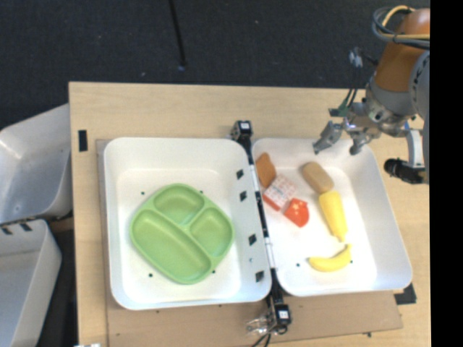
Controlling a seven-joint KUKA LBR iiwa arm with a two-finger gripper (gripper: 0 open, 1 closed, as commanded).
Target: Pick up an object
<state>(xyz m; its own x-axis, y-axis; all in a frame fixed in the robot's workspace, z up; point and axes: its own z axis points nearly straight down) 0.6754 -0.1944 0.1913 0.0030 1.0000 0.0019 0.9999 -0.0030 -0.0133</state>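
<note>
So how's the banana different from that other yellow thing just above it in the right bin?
The banana is curved like a crescent, while the yellow piece above it is straight and stubby. The banana lies roughly crosswise in the right bin; the yellow piece runs lengthwise, its upper end by a tan piece. The banana looks thinner, the other thicker. Both are yellow and lie flat.

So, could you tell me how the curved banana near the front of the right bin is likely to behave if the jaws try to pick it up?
The banana looks like a smooth toy, so it is probably light and stiff, and may slip. Its curved shape lies flat on the right bin floor, so it may spin rather than roll if nudged. It lies apart from the yellow cylinder, which leaves room around it.
</note>
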